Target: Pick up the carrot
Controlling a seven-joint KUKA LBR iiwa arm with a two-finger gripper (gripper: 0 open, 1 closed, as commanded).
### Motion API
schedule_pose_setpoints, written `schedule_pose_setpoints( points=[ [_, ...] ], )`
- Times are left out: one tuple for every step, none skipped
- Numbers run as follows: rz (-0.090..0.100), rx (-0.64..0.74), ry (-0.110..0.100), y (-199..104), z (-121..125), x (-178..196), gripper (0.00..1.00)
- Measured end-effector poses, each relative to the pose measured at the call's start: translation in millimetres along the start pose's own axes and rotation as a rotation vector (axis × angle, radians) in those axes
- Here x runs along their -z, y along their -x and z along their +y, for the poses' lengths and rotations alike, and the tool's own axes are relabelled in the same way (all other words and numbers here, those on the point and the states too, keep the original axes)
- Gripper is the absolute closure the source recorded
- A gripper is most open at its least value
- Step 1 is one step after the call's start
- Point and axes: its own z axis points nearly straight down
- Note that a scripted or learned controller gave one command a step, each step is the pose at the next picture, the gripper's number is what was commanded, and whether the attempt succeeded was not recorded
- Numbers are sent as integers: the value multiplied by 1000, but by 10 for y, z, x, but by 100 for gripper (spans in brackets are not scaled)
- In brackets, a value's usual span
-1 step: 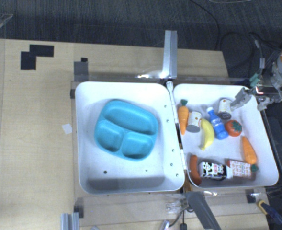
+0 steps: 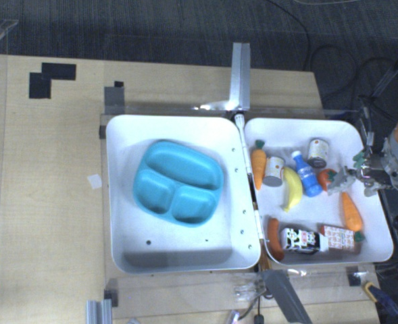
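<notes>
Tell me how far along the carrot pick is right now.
Done: the gripper is over the right bin's right side, near the carrot lying there. In hand: nothing that I can confirm; that carrot lies on the bin floor just below the gripper, and a second carrot lies by the divider. Left: descend, grasp and lift one.

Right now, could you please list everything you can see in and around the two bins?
Bins: 2, white, side by side on the bench.
Divided plate: 1, blue, left bin.
Carrots: 2, orange, right bin; one by the left wall, the other near the right.
Banana: 1, yellow, right bin centre.
Bottle: 1, blue, beside the banana.
Cans: 2, grey, right bin's upper part.
Cartons: 2, right bin's front edge.
Gripper: 1, grey, right bin's right wall.
</notes>
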Motion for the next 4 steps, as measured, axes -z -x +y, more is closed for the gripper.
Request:
schedule_pose_setpoints(
  points=[
    [-1,137,3,262,-192,-899,0],
    [-5,810,13,274,-150,-1104,0],
    [-5,811,17,259,-126,-995,100],
    [-1,645,4,-706,-253,-148,100]
  ],
)
